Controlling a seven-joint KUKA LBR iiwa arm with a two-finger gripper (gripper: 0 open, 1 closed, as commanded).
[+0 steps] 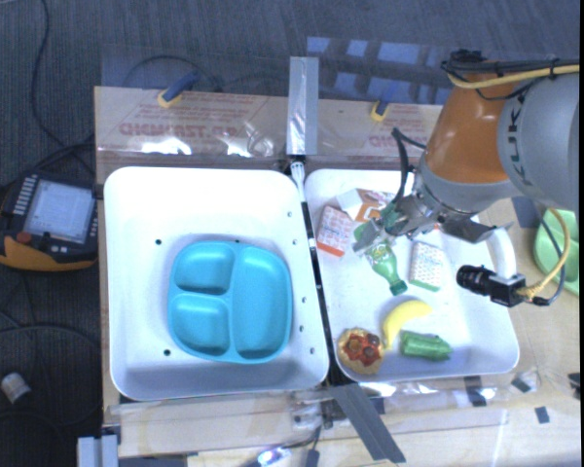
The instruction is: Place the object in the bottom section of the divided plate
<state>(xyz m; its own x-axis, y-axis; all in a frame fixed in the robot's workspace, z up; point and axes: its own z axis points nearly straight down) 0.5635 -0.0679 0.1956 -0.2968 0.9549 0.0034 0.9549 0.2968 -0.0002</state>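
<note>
The gripper (401, 218) hangs low over the upper part of the right bin (487, 353), reaching in under the arm's (511, 134) grey body and orange band. Its dark fingers sit in a clutter of small packets, and from this slanted view I cannot tell whether they are open or closed, nor whether anything lies between them.

Just below the gripper lies a green bottle (387, 267), tilted, neck toward the lower right. To its right is a pale speckled packet (427, 264). To the gripper's left lies an orange-and-white packet (333, 230), close to the bin's left wall, with another small orange packet (370, 202) above it.

Lower in the same bin, a banana (403, 317) curves beside a green block (424, 345), the two just touching or nearly so. Left of them sits a round, reddish-brown item (361, 348), possibly a toy pizza.

The blue plate (231, 300) rests in the middle of the left bin (146, 212), well apart from the gripper. It has two small sections on its left and one large one on its right.
</note>
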